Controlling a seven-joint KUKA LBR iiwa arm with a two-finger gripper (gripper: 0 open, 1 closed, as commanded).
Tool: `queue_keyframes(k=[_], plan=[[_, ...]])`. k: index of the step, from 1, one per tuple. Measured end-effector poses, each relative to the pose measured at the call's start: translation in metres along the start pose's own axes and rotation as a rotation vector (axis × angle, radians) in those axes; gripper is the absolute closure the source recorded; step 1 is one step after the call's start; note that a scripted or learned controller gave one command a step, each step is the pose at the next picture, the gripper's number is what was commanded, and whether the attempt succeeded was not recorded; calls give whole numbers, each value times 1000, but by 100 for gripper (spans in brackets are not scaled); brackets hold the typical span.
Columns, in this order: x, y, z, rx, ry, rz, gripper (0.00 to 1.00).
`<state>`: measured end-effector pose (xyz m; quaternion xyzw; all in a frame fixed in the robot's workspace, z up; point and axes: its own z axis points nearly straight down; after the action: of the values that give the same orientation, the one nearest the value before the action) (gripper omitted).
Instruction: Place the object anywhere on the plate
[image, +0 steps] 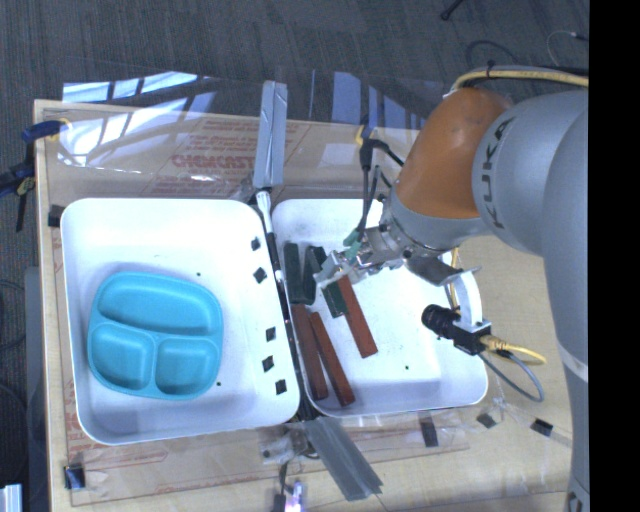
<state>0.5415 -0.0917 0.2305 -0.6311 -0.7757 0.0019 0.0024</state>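
Bins: two shallow white bins sit side by side on the bench, and you see them from above at a slant. The left bin (80, 230) holds a blue plate (156, 334) with three compartments, one long section toward the far side and two smaller ones nearer you. The plate lies flat in the left part of that bin, well apart from the divider between the bins.

The right bin (440, 375) holds several long, flat sticks. One brown stick (354, 318) lies at a slant near the middle of the bin, its upper end just under the gripper. Two more brown sticks (322, 355) lie side by side along the left wall of this bin, touching each other along their length. A dark green stick (297, 273) lies just above them, close to the same wall. All of these pieces are in the right bin; you see none on the plate.

The arm (500, 160) reaches in from your right, its orange band above the wrist. The gripper (338, 272) is low over the right bin, at the upper end of the slanted brown stick. Whether its fingers are spread or closed on that stick cannot be told from this view; the tips are too small and cluttered to read.

A black cylindrical fitting (447, 325) with a cable hangs beside the wrist, over the right part of the bin.
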Motion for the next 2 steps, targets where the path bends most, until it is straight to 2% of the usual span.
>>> queue_keyframes(k=[1, 2], plan=[[112, 41, 33, 4, 0, -104, 100], [173, 31, 43, 5, 0, -340, 100]])
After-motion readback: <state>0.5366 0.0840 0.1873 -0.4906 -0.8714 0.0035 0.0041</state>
